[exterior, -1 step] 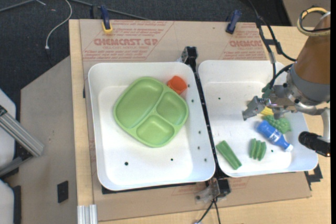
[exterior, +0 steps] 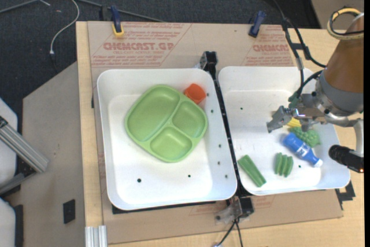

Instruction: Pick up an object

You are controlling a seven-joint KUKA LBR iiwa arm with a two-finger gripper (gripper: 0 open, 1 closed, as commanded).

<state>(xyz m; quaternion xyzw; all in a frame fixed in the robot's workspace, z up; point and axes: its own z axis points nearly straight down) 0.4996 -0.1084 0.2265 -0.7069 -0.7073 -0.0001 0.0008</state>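
The gripper [exterior: 281, 119] hangs low over the right bin [exterior: 254, 87], toward its right edge; its grey fingers blur together, so I cannot tell how the jaws stand, and nothing shows between them. Just beside it lie a yellow scrap [exterior: 297, 122], a small green leafy toy [exterior: 310, 137] and a blue bottle [exterior: 301, 149]. Nearer the front edge lie a green pod-like piece [exterior: 282, 164] and a longer green stick [exterior: 252, 170]. In the left bin [exterior: 110, 89] a green divided plate [exterior: 166, 122] sits mid-floor, an orange ball [exterior: 195, 92] touching its far right rim
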